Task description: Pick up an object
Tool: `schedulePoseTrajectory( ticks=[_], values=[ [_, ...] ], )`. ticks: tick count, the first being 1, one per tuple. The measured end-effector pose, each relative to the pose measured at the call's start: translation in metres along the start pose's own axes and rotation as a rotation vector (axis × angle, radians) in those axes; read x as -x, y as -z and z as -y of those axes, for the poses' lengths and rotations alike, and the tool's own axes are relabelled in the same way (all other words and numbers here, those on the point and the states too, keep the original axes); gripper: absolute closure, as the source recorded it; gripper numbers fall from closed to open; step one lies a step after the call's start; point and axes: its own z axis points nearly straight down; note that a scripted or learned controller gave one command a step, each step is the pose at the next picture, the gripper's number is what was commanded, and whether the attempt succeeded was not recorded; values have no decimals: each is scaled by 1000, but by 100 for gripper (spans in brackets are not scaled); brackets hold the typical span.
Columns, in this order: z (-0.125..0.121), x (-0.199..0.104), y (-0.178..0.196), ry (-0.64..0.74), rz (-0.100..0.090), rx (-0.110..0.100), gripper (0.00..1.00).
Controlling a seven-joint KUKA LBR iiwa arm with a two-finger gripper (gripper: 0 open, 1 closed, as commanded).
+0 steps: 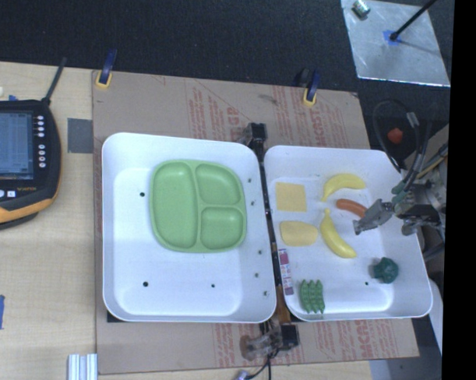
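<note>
The right bin [351,294] holds several toy foods: a red sausage [349,205], two yellow bananas [343,183] [338,237], a yellow cheese square [291,197], a pale yellow slab [299,233], a green ridged block [311,296] and a dark green broccoli [386,269]. My gripper [393,222] hangs over the bin's right side, just right of the sausage. Its fingers stand apart with nothing between them; the left finger [371,217] points toward the lower banana's upper end.
The left bin [180,288] bears a green divided plate [198,205]. A teach pendant [17,158] lies at the far left of the bench. Cables and arm hardware [415,152] crowd the right bin's right rim.
</note>
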Motion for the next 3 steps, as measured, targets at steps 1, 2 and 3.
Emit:
schedulePoseTrajectory(
  ticks=[1, 2, 3],
  values=[
    [-73, 2, -183, 2, 2, 0, 0],
    [-73, 3, -173, 5, 4, -1, 100],
    [-106, -83, -83, 0, 0, 1, 100]
  ],
)
